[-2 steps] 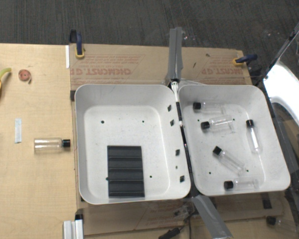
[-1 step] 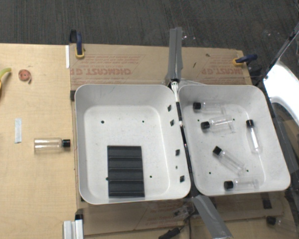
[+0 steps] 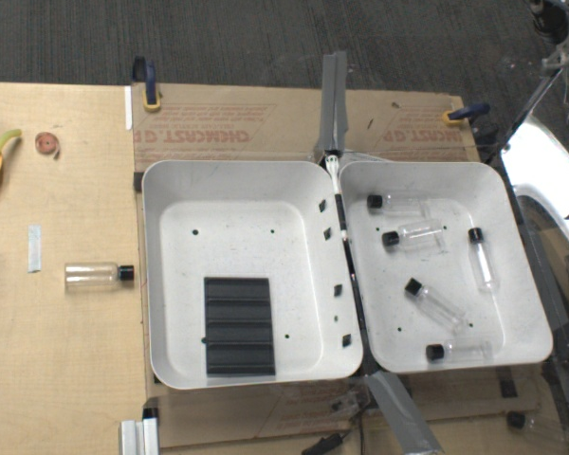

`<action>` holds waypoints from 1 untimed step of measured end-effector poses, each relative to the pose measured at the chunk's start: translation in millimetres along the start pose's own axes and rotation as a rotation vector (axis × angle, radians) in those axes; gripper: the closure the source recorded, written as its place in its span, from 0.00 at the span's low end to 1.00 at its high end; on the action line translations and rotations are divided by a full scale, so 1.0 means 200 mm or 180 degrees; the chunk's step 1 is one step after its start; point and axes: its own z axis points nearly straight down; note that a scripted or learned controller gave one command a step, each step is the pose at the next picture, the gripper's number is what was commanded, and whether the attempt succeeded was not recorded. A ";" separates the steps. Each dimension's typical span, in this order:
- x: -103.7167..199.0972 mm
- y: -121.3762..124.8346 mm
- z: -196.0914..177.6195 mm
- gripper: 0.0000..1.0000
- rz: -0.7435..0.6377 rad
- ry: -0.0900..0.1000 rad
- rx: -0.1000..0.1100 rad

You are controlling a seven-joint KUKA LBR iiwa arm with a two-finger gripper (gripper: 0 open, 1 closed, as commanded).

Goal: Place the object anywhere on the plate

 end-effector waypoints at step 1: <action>-0.06 0.24 0.00 0.00 0.0003 -0.0006 -0.0004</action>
